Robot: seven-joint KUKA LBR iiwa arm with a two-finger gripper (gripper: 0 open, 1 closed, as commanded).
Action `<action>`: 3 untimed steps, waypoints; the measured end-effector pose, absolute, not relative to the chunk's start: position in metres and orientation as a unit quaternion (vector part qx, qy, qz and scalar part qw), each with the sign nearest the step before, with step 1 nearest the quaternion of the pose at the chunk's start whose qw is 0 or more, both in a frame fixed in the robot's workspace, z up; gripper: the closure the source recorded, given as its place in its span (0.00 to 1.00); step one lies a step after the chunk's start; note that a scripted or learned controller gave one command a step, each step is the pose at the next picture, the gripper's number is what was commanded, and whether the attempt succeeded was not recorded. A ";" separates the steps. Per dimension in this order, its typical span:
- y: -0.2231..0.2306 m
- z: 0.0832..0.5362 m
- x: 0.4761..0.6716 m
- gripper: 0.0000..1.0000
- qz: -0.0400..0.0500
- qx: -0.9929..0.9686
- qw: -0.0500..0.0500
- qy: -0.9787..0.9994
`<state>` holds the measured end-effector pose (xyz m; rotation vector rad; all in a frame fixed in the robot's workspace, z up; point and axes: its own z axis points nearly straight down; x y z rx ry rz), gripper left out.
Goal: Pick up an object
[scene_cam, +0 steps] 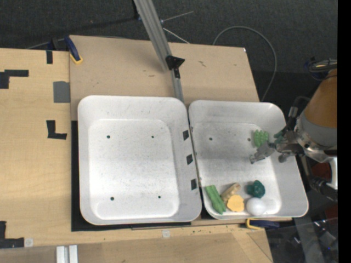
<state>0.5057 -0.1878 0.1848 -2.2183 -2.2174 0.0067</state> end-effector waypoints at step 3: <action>-0.185 0.100 0.502 1.00 0.001 -0.707 0.001 -0.708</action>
